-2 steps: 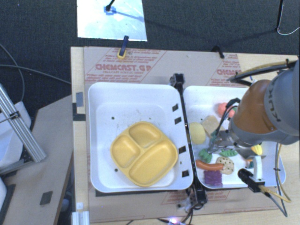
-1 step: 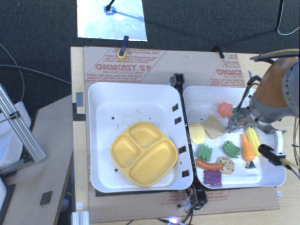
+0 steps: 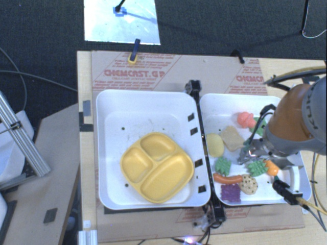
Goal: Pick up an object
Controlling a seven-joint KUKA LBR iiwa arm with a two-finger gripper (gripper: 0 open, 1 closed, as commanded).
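The right bin (image 3: 220, 102) holds several toy foods: a pink piece (image 3: 246, 119), a tan slice (image 3: 231, 137), a yellow lemon-like piece (image 3: 215, 145), a green broccoli (image 3: 223, 165), a sausage (image 3: 228, 178), a purple grape bunch (image 3: 230, 192), a cookie (image 3: 249, 185), and an orange-and-green carrot (image 3: 264, 166). My gripper (image 3: 249, 155) hangs low over the middle of this bin, between the tan slice and the carrot. Its tips sit among the items, and I see nothing clearly held between them.
The left bin (image 3: 117, 111) carries a yellow divided plate (image 3: 157, 166). A black divider clamp (image 3: 193, 88) sits between the bins. The arm's orange band (image 3: 294, 114) looms over the right bin's right side. Cables run along the bench's right edge.
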